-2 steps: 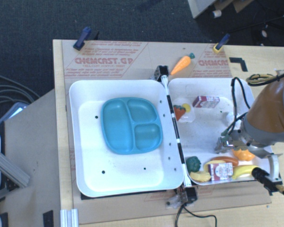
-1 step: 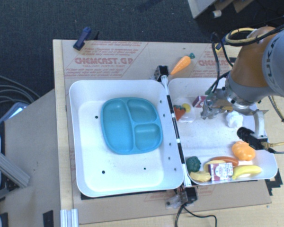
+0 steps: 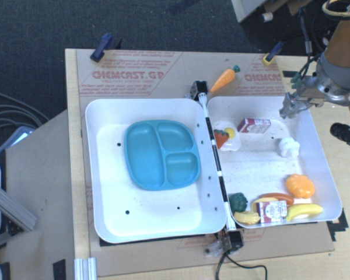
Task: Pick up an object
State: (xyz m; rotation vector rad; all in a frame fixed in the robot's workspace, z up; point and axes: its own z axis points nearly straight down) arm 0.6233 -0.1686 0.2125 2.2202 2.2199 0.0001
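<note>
Over the right bin's point(image 3: 329, 174) far corner our gripper point(image 3: 291, 105) hangs, grip state unclear, so we should descend squarely onto the nearby carton point(image 3: 254, 125).

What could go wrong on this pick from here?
1. The gripper hangs over the right bin's far rim; a straight descent could hit the rim instead of an item.
2. The nearest item, the small carton, lies flat, so the fingers may slide off it.
3. The banana, boxed item and orange toy are crowded in the near corner; a grab there could catch two or push them around.
</note>
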